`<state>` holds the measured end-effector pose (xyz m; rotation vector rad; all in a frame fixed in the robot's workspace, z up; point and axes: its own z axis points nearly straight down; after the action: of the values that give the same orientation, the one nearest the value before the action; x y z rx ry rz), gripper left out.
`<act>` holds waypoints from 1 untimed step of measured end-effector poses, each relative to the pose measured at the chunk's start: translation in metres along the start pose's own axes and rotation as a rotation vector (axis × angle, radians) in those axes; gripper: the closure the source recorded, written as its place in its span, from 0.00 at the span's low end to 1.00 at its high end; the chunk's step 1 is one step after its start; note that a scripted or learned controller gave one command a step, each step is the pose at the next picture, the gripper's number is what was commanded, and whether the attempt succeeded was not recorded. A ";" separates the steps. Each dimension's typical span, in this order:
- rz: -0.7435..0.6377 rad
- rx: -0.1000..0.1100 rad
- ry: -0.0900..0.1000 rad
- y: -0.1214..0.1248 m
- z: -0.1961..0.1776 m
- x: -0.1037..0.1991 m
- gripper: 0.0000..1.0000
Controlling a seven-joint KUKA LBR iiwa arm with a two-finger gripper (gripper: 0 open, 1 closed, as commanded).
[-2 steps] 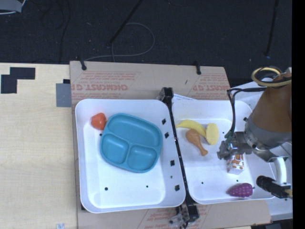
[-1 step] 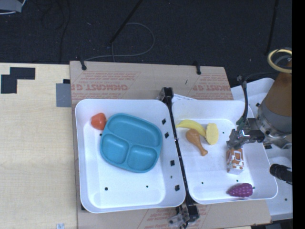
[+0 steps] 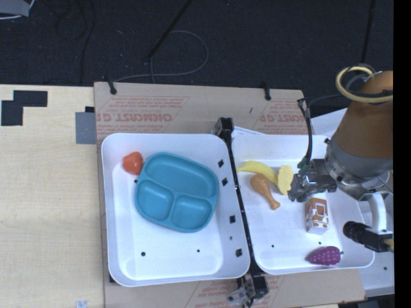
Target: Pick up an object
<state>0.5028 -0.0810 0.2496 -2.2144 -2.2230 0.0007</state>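
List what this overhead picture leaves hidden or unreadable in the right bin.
- Gripper: whether its fingers are open or shut; the metal parts blur together from above.
- Small yellow piece: its right side, covered by the gripper.
- Carton: the print, too small to read.
- Right bin: its right wall, behind the arm.
- Purple grapes: single berries, too blurred to count.

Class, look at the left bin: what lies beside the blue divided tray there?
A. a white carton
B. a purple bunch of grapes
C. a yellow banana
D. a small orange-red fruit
D: the orange-red fruit sits at the upper left edge of the blue divided tray in the left bin.
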 end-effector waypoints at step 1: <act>-0.002 0.001 0.000 0.011 0.003 0.061 1.00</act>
<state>0.5132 -0.0203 0.2468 -2.2121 -2.2246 0.0011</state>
